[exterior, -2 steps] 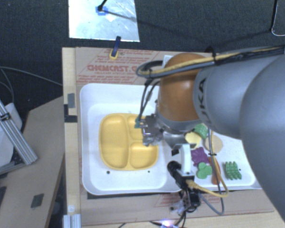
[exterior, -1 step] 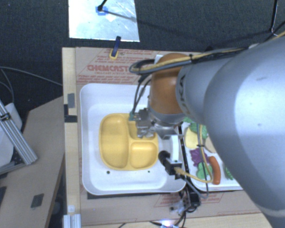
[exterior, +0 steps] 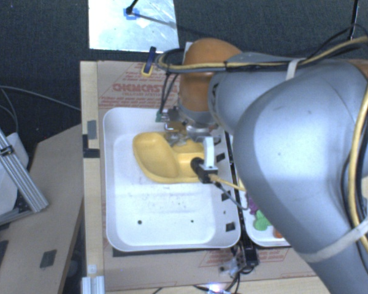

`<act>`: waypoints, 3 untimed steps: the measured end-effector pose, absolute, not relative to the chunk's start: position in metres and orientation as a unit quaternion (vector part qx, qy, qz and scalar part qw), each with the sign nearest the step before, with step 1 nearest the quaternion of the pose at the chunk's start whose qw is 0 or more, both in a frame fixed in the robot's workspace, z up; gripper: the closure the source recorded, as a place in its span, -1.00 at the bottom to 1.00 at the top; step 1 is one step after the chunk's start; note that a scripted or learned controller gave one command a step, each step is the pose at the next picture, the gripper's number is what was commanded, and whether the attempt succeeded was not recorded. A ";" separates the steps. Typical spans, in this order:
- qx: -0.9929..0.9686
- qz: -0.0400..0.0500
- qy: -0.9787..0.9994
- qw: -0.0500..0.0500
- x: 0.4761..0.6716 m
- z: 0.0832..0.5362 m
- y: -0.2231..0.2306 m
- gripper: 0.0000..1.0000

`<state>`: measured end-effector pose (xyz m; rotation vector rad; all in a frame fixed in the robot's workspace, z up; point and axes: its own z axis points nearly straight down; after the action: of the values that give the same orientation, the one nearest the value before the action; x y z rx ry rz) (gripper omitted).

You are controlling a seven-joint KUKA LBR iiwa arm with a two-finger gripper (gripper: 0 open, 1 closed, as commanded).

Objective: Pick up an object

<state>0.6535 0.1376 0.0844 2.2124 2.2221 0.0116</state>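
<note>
Yellow plastic scoop [exterior: 158,157] is lying in the left bin [exterior: 119,188], right under my pincer [exterior: 183,135] and reaching out to its left, long axis running across the bin. I am not seeing whether anything is gripped; I cannot tell.

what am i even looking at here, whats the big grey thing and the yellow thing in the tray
The big grey shape is a robot arm with an orange band near its wrist, reaching in from the right. One fixed camera looks down on the bench at a slant. The arm's claw is lowered into the left white bin, right at a yellow scoop-like object lying there. The wrist hides the claw's tips, so I can't tell if it has hold of the object. The right bin, mostly hidden by the arm, holds a few small colourful items.
</note>
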 end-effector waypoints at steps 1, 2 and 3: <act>0.705 0.004 0.709 0.005 0.609 0.088 0.179 1.00; 0.708 0.008 0.707 0.006 0.560 0.090 0.127 1.00; 0.708 0.010 0.706 0.011 0.493 0.090 0.152 1.00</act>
<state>0.4932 0.1523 0.0896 2.2087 2.2020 0.0304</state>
